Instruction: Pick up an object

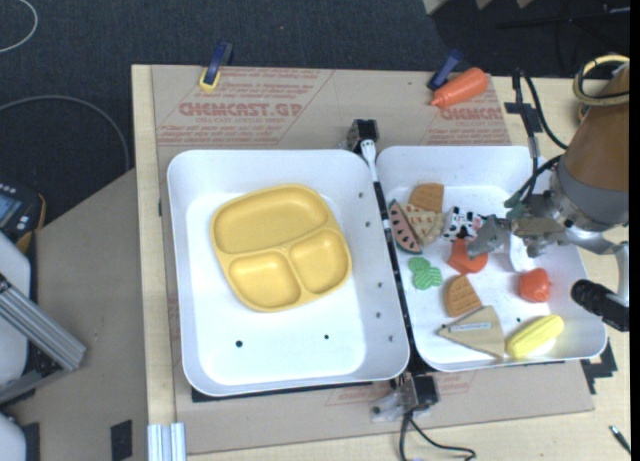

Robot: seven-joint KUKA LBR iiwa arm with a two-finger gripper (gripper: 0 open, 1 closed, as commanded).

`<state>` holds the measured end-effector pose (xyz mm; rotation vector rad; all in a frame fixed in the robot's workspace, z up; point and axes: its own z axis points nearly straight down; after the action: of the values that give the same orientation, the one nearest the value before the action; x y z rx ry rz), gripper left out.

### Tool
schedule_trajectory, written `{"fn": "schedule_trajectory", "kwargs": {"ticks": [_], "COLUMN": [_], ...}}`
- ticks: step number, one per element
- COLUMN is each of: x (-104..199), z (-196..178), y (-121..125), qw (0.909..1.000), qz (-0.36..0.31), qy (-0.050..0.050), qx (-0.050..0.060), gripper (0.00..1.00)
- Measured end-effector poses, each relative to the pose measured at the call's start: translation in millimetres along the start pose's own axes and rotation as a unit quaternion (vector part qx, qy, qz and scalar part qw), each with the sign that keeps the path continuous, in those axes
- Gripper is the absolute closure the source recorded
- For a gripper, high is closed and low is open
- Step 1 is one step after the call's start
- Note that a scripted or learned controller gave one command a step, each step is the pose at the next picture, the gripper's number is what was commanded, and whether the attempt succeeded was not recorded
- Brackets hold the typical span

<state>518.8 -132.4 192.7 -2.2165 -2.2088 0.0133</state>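
Red toy piece (467, 258) in right bin (560, 349), mid-floor, directly beneath pincer (490, 241) (lowered there presumably for a grasp). Pincer opening and hold: cannot tell, dark metal against clutter.

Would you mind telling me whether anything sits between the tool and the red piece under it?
Nothing visible does: the tool hangs directly over the red piece in the right bin, with toys only beside it.

Right bin (432, 164) crowded with toys; left bin (190, 249) open around yellow plate (280, 246).
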Motion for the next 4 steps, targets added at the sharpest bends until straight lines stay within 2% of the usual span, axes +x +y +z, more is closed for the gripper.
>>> {"fn": "schedule_trajectory", "kwargs": {"ticks": [1, 2, 3, 4], "x": [0, 2, 2, 3], "z": [-7, 56, 108, 94], "y": [3, 3, 4, 6], "qw": [1.0, 1.0, 1.0, 0.9999], "qz": [-0.002, -0.001, -0.001, -0.001], "qy": [-0.001, 0.0, -0.001, -0.001], "qx": [-0.007, -0.004, -0.006, -0.01], "gripper": [0.0, 0.0, 0.0, 1.0]}}
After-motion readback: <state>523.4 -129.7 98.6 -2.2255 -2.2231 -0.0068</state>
